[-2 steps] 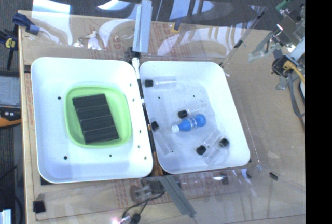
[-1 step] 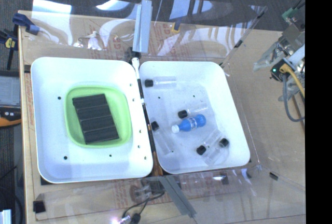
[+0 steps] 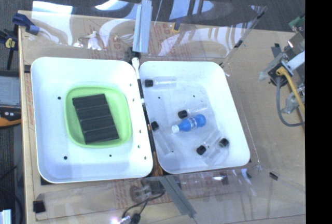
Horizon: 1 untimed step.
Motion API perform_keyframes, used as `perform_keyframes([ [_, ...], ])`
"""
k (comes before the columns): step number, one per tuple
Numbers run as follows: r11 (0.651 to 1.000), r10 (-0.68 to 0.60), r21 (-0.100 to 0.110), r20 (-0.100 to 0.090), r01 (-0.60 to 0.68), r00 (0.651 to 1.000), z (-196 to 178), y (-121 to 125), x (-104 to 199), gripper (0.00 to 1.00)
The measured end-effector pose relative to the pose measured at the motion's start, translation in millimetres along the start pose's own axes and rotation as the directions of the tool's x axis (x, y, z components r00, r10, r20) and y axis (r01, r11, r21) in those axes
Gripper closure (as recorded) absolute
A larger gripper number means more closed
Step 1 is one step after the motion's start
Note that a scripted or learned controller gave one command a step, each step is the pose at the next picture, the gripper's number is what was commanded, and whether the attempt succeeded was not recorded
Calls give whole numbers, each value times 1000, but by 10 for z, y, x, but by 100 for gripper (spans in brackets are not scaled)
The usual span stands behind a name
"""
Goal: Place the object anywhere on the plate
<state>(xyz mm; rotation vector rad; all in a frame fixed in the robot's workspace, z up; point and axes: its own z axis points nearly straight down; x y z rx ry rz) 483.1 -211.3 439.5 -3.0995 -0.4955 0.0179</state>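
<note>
A square green plate (image 3: 122, 114) sits in the left white bin (image 3: 46, 155). A black ridged slab (image 3: 95, 118) lies flat on the middle of the plate. The right white bin (image 3: 223, 109) holds a small blue bottle (image 3: 191, 123) lying on its side and several clear plastic bottles with black caps (image 3: 162, 83). My gripper (image 3: 276, 70) is at the far right of the view, over the bare bench beyond the right bin, far from both bins and with nothing seen in it.
A clear plastic sheet (image 3: 207, 26) stands behind the bins and reflects light. A grey metal bar (image 3: 141, 26) rises behind the gap between the bins. Clamps and cables lie at the left bench edge (image 3: 15, 26).
</note>
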Motion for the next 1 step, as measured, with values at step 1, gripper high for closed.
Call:
perform_keyframes([
  [1, 994, 108, 2, 2, -108, 994, 3, -18, -52, 0],
])
